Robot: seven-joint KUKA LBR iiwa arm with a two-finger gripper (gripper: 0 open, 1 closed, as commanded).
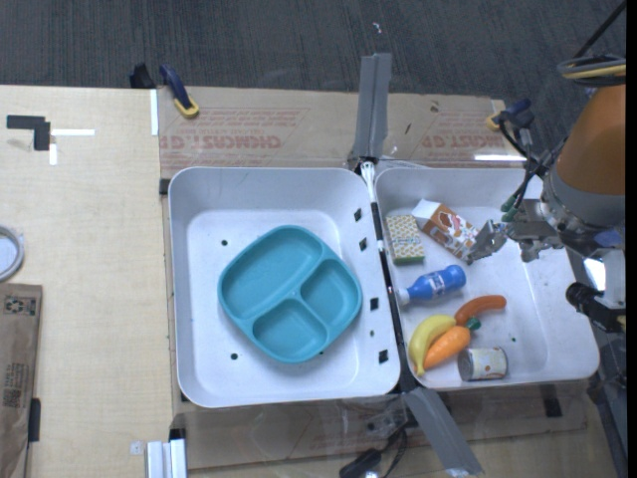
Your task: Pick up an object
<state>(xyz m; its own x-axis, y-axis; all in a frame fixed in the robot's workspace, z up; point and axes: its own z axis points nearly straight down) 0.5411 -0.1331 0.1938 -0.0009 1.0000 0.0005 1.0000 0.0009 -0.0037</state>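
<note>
Worktop: pale wood, carrying 2 white bins side by side; a roll of tape is cut off at the left edge, and a brown paper bag below it is also partly out of frame.
Left bin: holds 1 teal plate with 3 compartments, lying flat near the middle.
Right bin: its far right wall is hidden behind the arm.
Sponge: speckled, near the bin's left wall, just beside the box.
Box: small red-and-white carton, tilted; its print is too small to read.
Bottle: blue with a white cap end, lying on its side below the sponge.
Banana: yellow, touching the carrot.
Carrot: orange, lying partly over the banana.
Sausage: orange-red, just above the carrot.
Can: on its side near the front wall, label unreadable.
Pincer: low over the right bin, just right of the box; I cannot tell whether it is released or clenched, and nothing is seen between its tips.
Arm: grey with an orange band, cut off at the right edge.
</note>
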